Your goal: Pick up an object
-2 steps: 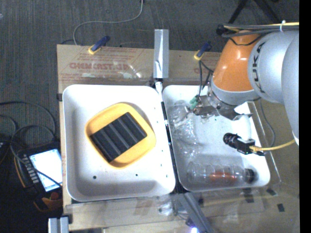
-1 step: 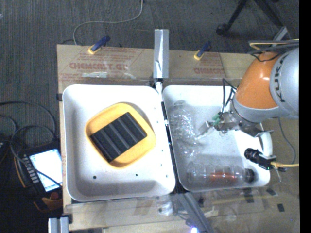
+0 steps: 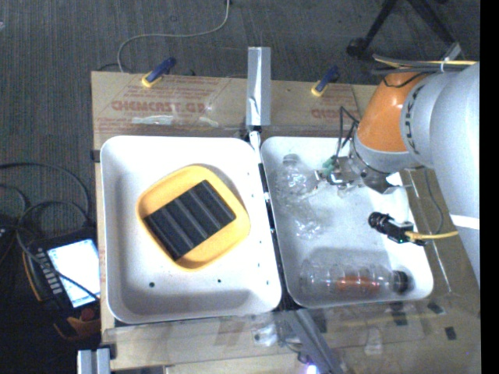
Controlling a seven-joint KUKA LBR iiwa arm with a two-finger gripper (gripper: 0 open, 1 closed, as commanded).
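- Two white bins sit on a brown board [image 3: 156, 104] with faint red print, too blurred to read; dark carpet [image 3: 62, 22] lies around.
- Left bin [image 3: 117, 287]: a yellow tray [image 3: 195, 216].
- Right bin [image 3: 421, 275]: a clear bottle [image 3: 351, 280] near, crumpled plastic [image 3: 292, 179] far.
- The gripper [image 3: 337, 170] hangs over the far right bin; its grip is hidden.

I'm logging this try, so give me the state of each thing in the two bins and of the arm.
Yellow tray: flat in the left bin, tilted askew.
Clear bottle: on its side in the right bin, capped.
Crumpled plastic: loose in the right bin.
Gripper: low over the right bin, grip unclear.
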